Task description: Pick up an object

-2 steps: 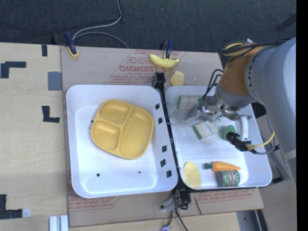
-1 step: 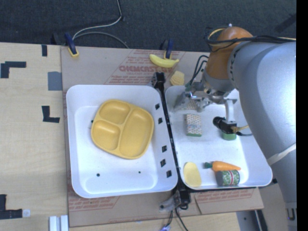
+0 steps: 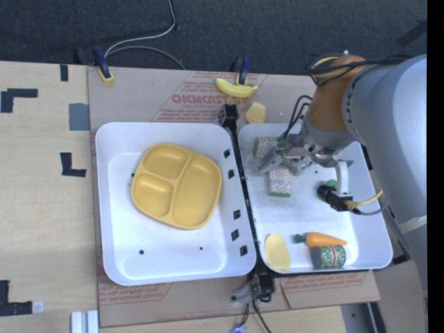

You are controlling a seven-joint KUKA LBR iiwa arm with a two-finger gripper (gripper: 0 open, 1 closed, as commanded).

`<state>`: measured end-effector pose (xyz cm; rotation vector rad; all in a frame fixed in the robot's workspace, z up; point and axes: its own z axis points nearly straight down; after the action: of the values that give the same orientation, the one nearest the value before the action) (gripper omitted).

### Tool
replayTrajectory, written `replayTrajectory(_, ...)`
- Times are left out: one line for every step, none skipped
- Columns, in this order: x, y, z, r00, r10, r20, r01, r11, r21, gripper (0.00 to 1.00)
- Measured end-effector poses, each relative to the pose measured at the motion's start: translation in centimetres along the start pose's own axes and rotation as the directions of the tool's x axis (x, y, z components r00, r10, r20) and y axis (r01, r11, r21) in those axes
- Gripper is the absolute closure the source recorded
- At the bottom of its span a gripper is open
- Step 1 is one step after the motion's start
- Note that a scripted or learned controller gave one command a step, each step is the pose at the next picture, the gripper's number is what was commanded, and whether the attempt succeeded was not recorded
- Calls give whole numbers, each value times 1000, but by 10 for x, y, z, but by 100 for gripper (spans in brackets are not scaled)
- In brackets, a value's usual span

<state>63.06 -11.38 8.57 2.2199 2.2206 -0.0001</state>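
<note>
- Brown cardboard covers the worktop [image 3: 180, 106], which carries two shallow white bins; the left bin [image 3: 111, 207] holds a yellow divided plastic plate [image 3: 175, 184].
- Inside the right bin [image 3: 378, 252] lie a patterned square sponge block [image 3: 280, 182], an orange toy carrot [image 3: 324, 240], a small green can [image 3: 327, 257] and a pale yellow oval piece [image 3: 277, 251].
- Nothing looks lifted yet, so the pick seems not yet done.
- Jaws of the gripper [image 3: 277, 159] sit low just beside the sponge block; whether they are spread or pinching it, I cannot tell.
</note>
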Motion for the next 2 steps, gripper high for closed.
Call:
replayTrajectory(11,38,1,1000,-2,-1,2,1000,0,0)
replayTrajectory(2,2,0,1000,-1,0,1,1000,0,0)
